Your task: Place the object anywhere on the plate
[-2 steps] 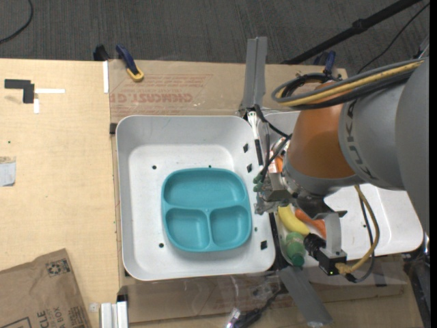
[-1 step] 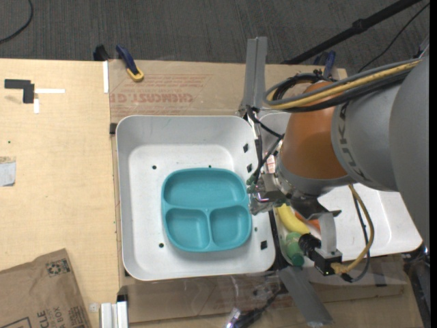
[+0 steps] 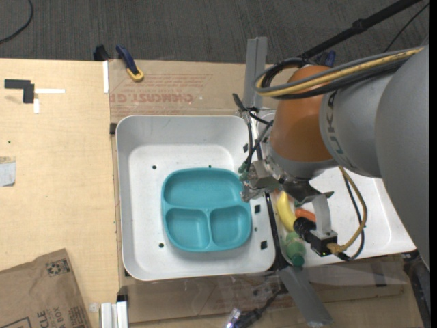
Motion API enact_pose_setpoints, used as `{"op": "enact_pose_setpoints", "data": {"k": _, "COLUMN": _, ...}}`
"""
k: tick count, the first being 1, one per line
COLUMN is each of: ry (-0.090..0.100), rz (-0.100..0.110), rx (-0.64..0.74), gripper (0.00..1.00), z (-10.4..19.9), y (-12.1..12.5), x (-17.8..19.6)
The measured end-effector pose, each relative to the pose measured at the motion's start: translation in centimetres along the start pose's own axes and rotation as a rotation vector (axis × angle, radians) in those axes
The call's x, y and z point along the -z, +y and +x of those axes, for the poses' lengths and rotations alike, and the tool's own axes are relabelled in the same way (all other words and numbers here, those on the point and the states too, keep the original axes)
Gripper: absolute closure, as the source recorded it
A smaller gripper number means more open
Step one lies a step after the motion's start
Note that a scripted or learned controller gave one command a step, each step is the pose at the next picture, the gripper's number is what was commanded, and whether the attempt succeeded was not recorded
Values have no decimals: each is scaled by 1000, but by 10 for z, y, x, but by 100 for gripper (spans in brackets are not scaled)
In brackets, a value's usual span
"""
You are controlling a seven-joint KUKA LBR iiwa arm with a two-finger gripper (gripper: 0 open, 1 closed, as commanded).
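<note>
We see claw [image 3: 254, 180] low at rim between bins; can't tell what it grips. Blue plate [image 3: 207, 209] sits just left of claw, bare. Banana [image 3: 284, 210] lies just right, under arm. We think picking step; next, grab, carry left.

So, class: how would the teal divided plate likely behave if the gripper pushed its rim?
The teal divided plate looks moulded and stiff, so it probably slides whole. It lies flat and low in the left white bin, so tipping seems unlikely. Its smooth surface may be slippery.
</note>
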State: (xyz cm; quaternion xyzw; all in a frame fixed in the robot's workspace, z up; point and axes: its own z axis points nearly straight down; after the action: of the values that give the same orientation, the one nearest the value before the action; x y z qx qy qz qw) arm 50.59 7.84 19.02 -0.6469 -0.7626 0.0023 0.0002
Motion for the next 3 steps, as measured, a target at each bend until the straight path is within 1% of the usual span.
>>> {"op": "enact_pose_setpoints", "data": {"k": 1, "ry": 0, "rz": -4, "rx": 467, "gripper": 100, "z": -21, "y": 37, "x": 13}}
{"op": "enact_pose_setpoints", "data": {"k": 2, "ry": 0, "rz": -7, "rx": 415, "gripper": 100, "z": 32, "y": 59, "x": -97}}
{"op": "enact_pose_setpoints", "data": {"k": 3, "ry": 0, "rz": -3, "rx": 624, "gripper": 100, "z": -24, "y": 11, "x": 1}}
